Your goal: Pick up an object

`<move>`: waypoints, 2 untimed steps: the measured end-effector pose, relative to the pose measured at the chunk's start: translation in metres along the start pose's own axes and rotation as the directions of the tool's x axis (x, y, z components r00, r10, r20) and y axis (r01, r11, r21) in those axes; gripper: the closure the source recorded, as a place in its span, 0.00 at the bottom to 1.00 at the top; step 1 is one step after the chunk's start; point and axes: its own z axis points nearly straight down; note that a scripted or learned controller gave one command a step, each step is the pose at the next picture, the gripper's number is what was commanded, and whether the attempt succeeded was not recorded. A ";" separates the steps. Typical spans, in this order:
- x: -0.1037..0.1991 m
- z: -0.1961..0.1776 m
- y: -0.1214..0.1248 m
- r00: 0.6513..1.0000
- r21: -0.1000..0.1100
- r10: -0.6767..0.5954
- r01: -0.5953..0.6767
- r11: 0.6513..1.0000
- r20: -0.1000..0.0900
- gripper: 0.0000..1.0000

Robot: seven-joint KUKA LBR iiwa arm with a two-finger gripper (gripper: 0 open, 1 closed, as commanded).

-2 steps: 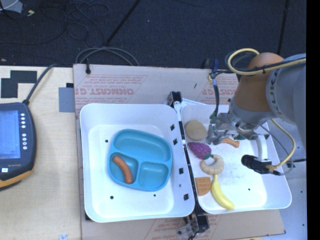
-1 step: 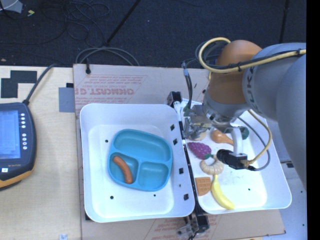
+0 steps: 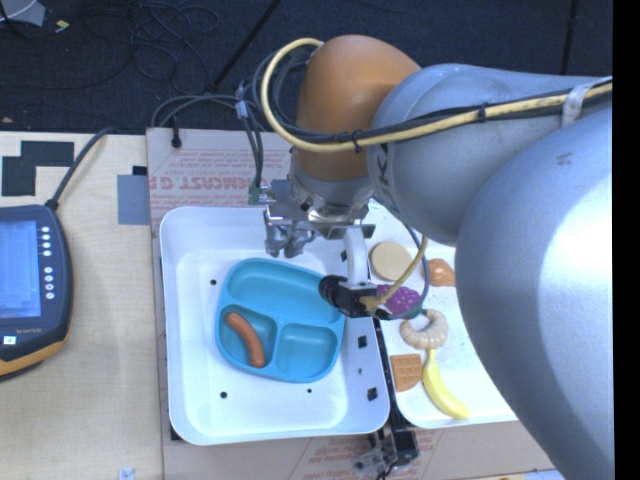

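My grey arm's two-finger gripper [image 3: 292, 238] hovers over left white bin [image 3: 190, 388], above blue sectioned plastic tray [image 3: 300, 298] w/ sausage [image 3: 246, 337]; grip state: can't tell.

- A dark, nearly black carpeted floor [image 3: 150, 38] lies beyond the claw, strewn with loose thin cables [image 3: 140, 18].
- A pale wooden bench top [image 3: 100, 408] spreads away to the claw's left.
- A flat brown cardboard sheet [image 3: 200, 163] with red print lies on the bench, below and behind the claw.
- Light is even and bright.
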 end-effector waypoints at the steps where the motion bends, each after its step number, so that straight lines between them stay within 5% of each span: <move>1: 0.057 -0.041 -0.017 1.000 0.002 0.009 -0.009 1.000 0.005 1.00; 2: 0.051 -0.278 -0.078 1.000 -0.011 0.013 -0.012 1.000 0.003 1.00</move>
